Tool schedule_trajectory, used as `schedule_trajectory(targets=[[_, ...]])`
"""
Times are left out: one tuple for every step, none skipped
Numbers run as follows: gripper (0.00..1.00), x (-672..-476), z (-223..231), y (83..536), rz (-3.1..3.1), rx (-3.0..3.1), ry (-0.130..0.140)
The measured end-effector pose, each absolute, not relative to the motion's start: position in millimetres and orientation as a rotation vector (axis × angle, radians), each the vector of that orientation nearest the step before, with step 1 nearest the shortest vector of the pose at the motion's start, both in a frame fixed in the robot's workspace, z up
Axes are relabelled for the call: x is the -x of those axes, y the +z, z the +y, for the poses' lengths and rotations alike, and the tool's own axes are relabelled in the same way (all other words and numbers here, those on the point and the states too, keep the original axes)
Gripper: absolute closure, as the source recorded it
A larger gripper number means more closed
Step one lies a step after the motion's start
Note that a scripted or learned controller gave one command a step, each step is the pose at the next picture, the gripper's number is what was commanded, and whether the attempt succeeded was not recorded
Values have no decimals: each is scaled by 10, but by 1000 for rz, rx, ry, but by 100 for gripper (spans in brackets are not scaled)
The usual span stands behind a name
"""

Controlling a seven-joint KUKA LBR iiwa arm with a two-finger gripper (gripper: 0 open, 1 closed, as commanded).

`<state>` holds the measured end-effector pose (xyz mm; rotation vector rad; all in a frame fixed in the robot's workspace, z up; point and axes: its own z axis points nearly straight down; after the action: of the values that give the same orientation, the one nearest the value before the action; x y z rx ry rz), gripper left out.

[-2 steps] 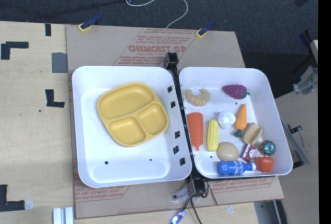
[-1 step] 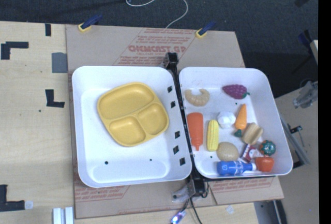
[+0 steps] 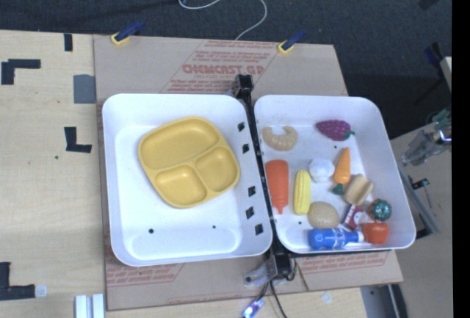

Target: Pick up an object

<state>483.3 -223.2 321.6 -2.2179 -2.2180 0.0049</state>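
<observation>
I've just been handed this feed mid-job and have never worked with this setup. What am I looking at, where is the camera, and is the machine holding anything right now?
This is a single camera fixed above a workbench, looking down at a slant. Two shallow white plastic bins sit side by side on a sheet of brown cardboard.

The left bin holds a yellow plastic divided plate with three compartments.

The right bin holds a pile of toy food: a purple grape bunch, a tan croissant-like piece, a long orange carrot, a yellow corn cob, a beige potato-like lump, a blue bottle lying on its side, and several smaller pieces crowded at the lower right.

Grey machine parts show at the right edge, outside the bins. I cannot tell whether this is the end effector. Every item lies in its bin.
</observation>
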Motion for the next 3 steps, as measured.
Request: schedule_trajectory(targets=[[100,-4839,-2236,3332,-2223,2221,0],[100,-4838,-2237,3361,-2222,2221,1],[100,-4838,-2237,3422,-2222,2221,0]])
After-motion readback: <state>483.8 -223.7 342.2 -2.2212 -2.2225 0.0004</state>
